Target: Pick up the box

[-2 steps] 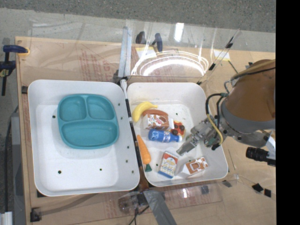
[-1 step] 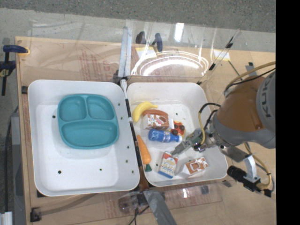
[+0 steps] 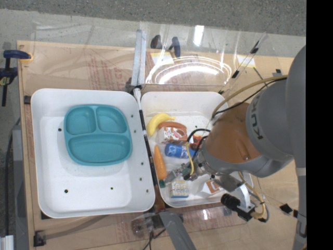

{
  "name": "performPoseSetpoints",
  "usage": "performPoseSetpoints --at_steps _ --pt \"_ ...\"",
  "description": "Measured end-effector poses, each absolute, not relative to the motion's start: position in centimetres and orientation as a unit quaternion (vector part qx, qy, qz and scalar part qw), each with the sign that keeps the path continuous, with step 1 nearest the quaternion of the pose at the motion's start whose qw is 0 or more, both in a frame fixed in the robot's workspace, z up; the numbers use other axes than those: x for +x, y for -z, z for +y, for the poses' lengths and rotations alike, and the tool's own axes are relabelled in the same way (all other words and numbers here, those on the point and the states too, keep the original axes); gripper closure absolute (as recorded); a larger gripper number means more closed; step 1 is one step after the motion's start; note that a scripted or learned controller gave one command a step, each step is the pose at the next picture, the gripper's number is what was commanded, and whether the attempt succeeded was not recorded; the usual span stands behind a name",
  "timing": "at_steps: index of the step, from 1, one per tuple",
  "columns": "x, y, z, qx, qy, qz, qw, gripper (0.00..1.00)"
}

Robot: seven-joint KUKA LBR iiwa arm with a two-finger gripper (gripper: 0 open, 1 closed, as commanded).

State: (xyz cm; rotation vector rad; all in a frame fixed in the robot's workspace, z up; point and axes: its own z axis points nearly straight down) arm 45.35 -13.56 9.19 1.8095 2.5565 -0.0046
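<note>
Looming nearest, the grey arm (image 3: 260,134) covers the right bin's (image 3: 179,99) near right part. That bin outsizes the teal plate (image 3: 98,134) left of it. Inside it, near its front edge, lies the small box (image 3: 179,189); the gripper (image 3: 188,172) hangs just above, its opening unreadable. Likely approach: next, descend squarely and close.

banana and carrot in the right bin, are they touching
Apart: the camera view shows white bin floor between the banana, up near the divider, and the carrot lying lower along that divider.
</note>
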Motion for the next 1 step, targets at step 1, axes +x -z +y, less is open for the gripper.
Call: performPoseSetpoints --at_steps 1 --pt "45.23 -10.07 -13.37 0.576 0.0009 0.818 0.000 1.00"
